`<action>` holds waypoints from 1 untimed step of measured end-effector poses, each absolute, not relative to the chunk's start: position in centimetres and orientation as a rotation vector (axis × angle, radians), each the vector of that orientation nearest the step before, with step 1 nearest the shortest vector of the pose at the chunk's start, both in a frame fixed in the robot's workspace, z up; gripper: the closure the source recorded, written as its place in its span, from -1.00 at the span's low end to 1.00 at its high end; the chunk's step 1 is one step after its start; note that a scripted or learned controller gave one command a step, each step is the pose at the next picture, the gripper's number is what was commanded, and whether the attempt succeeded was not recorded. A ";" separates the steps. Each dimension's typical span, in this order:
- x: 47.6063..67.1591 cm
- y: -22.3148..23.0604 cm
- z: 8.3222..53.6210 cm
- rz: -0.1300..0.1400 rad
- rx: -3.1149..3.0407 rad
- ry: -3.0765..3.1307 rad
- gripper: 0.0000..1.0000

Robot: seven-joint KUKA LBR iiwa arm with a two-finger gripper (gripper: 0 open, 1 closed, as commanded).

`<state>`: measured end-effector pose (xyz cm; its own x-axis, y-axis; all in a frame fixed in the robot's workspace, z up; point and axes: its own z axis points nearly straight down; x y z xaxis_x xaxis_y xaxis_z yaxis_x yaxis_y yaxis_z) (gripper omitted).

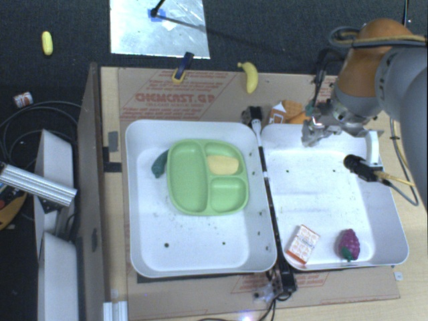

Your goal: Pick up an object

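Two white bins sit side by side, the right bin (384,236) holding a purple grape bunch (348,244) and small carton (302,243) near its front edge, well apart from the gripper (313,136) at its back rim.

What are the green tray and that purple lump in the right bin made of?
The green tray looks like moulded plastic: even colour, soft sheen, rounded compartments. The purple lump seems to be a plastic or rubber toy grape bunch, going by its bumpy surface; too small to be certain.
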<state>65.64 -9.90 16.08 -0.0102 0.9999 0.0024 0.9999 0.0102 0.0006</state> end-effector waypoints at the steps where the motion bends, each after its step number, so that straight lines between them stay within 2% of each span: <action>1: 66.3 -5.4 18.6 -0.007 -2.212 -2.233 1.00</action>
